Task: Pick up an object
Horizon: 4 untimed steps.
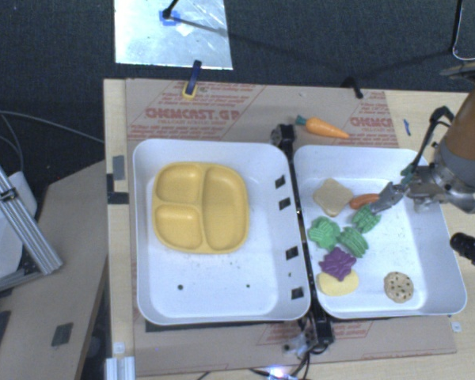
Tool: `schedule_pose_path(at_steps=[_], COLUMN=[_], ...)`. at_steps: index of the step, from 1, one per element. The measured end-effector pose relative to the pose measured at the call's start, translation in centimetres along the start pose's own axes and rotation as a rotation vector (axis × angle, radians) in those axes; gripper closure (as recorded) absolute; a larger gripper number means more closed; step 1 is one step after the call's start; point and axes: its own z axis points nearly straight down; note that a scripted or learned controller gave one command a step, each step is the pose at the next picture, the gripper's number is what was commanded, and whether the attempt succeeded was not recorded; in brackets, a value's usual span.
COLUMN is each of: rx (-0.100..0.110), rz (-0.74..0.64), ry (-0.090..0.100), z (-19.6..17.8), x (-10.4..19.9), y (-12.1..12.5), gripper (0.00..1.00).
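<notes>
your tool [388, 195] sits low in the right bin [435, 236], tips by the orange piece [363, 201] and a green piece [366, 219]; can't tell its state. the toy food looks light, stiff, slick plastic. take the green piece across its narrow sides so it doesn't squirt out.

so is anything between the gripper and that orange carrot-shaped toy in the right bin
Nothing visible does. The gripper is right at the small orange carrot-shaped toy in the right white bin. The tan bread-slice toy and a green leafy toy lie beside the carrot, not between.
</notes>
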Motion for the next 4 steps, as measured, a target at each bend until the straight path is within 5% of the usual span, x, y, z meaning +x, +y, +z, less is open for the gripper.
schedule_pose_path(at_steps=[1,3,4], rx=[-0.009,-0.01,0.005], rz=[-0.004,-0.002,0.007], ry=[-0.005,-0.004,0.002], z=[11.5,10.8,11.2], x=[2.6,6.9,4.3], y=[2.7,8.6,-0.9], gripper=[0.0,0.0,0.0])
